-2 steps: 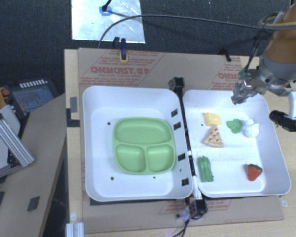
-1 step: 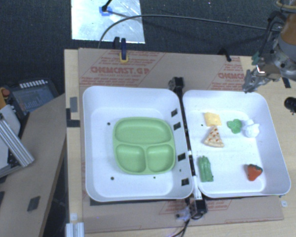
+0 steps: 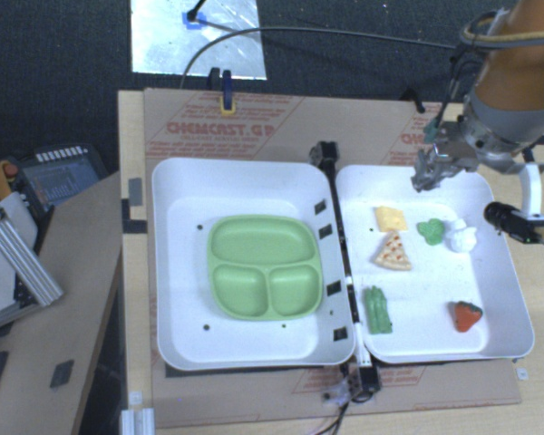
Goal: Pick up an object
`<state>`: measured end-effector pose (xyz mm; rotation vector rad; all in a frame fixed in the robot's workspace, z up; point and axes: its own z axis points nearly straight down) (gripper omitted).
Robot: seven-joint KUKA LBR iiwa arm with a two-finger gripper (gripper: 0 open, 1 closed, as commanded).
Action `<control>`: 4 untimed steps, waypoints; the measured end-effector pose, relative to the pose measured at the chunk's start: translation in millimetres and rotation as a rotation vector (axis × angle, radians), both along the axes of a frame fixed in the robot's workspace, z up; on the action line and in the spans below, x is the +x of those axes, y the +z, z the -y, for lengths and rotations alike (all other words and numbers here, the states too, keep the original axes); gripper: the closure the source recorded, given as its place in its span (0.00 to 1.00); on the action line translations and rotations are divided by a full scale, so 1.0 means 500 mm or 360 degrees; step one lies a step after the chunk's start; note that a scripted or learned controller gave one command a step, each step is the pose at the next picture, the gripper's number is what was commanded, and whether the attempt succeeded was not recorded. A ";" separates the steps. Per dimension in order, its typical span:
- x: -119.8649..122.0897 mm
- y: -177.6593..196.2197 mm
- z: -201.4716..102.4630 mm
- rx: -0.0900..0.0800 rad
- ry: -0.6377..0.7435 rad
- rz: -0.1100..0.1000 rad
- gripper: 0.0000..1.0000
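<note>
Looking down on the bench, we see the grey-and-orange arm reach in from the right, its gripper (image 3: 428,178) poised over the far edge of the right bin (image 3: 500,270). Nothing sits between its tips; whether they are spread or pressed together we cannot tell.

Below the gripper, toy foods lie scattered across the right bin: a yellow cheese block (image 3: 391,218), with a pizza slice (image 3: 393,252) just in front of it; a green broccoli piece (image 3: 431,231) touching a white piece (image 3: 461,237) to its right; a green bundle like asparagus (image 3: 377,309) near the divider between the bins; and a red strawberry (image 3: 467,315) toward the near right corner.

In the left bin (image 3: 177,243), we find a green three-compartment plate (image 3: 262,266) lying flat. Both bins rest on a cardboard sheet (image 3: 254,120).
</note>
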<state>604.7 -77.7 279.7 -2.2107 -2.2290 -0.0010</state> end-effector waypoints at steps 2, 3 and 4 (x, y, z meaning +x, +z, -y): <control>-0.090 -0.050 -0.190 0.0001 0.0000 -0.0001 1.00; -0.143 -0.089 -0.272 0.0000 0.0000 -0.0003 1.00; -0.196 -0.121 -0.370 0.0001 0.0002 -0.0003 1.00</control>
